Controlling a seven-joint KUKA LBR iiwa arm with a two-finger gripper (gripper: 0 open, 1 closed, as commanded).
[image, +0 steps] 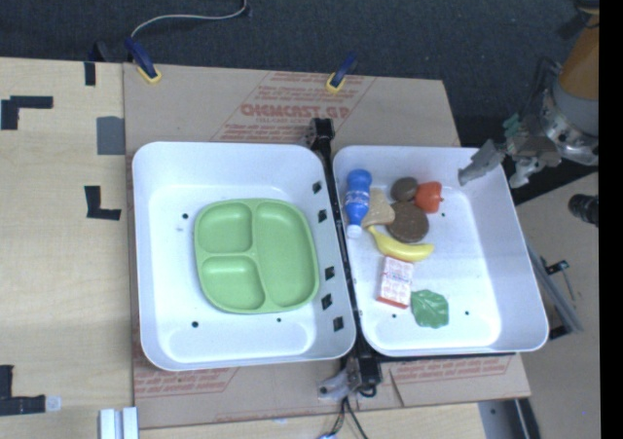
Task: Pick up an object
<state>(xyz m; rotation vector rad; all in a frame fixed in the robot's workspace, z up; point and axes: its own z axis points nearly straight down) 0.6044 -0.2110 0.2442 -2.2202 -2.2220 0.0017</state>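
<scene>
The right bin (496,281) holds several objects: a blue-capped bottle (357,196), a brown round piece (409,223), a smaller brown piece (404,190), a red-orange item (429,196), a yellow banana (399,247), a red and white packet (395,282) and a green leafy item (429,307). My gripper (492,163) hangs over the bin's upper right rim, to the right of the objects and apart from them. Nothing shows between its fingers.
The left bin (165,174) holds a green divided plate (258,255). A black divider with clips (331,233) runs between the bins. Cardboard lies under both bins, with clamps at its far edge. The arm (574,87) enters at the upper right.
</scene>
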